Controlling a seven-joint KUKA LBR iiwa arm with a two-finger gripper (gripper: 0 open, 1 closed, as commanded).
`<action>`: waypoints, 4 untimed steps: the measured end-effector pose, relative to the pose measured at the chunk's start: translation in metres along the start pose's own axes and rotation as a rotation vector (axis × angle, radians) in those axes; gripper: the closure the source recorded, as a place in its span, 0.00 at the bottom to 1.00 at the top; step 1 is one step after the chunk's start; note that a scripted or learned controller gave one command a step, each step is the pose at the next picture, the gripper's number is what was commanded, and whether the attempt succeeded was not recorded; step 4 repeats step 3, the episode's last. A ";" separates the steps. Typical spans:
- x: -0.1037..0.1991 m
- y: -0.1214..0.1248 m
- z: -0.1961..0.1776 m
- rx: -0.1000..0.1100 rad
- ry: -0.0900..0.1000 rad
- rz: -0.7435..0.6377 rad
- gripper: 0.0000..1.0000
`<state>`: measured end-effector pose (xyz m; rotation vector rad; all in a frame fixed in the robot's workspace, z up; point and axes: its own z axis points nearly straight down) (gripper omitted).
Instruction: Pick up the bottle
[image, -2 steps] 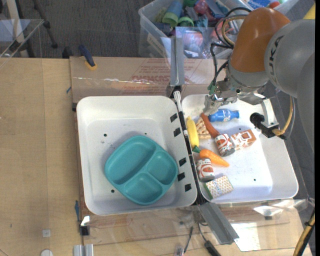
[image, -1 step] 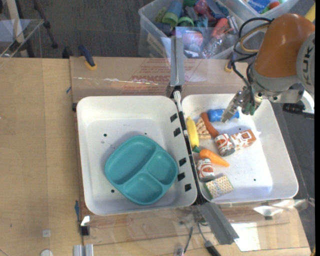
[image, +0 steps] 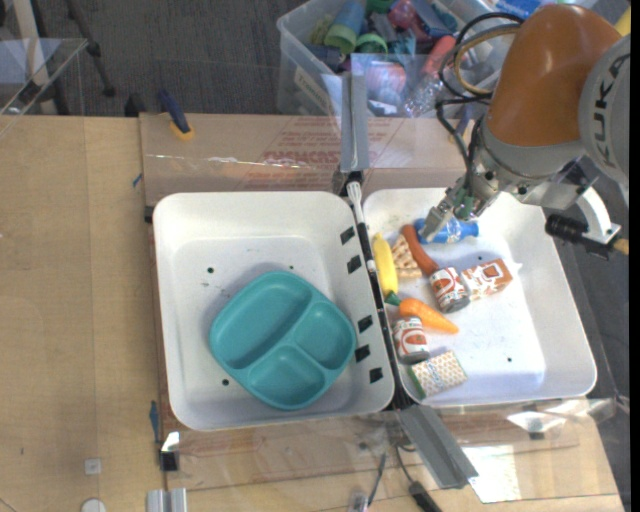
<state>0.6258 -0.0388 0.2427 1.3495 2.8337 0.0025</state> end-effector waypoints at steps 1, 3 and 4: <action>0.037 0.042 -0.014 -0.001 -0.001 0.118 1.00; 0.005 0.053 -0.017 0.002 -0.001 0.388 1.00; 0.005 0.053 -0.017 0.002 -0.001 0.388 1.00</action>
